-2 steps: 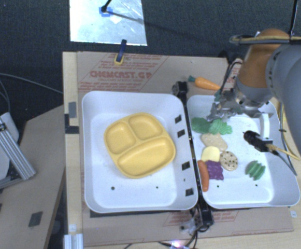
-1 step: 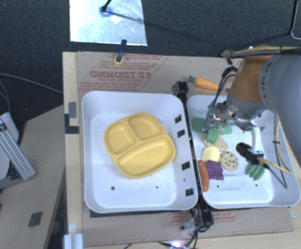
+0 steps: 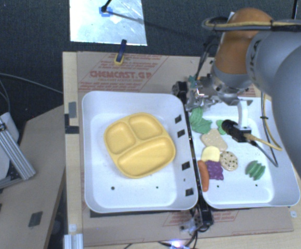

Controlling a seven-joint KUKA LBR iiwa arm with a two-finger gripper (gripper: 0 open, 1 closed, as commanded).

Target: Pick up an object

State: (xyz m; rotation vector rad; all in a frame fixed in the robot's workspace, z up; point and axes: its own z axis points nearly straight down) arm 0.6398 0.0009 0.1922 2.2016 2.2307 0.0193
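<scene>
Camera view: your hand [image 3: 198, 104] hovers at twelve o'clock over the green leaf [image 3: 199, 121], positioned for descent; finger state cannot be told.

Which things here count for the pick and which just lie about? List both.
For the pick:
- two-finger gripper over the right white bin
- green leaf-shaped toy
- tan cracker piece
- round chocolate-chip cookie
- orange carrot
- purple toy piece

Lying about:
- yellow three-compartment plate in the left white bin
- blue and yellow marker

Divided plate [image 3: 139, 144] in left bin [image 3: 93, 191]; toy foods [image 3: 218, 157] in right bin [image 3: 280, 191].
</scene>
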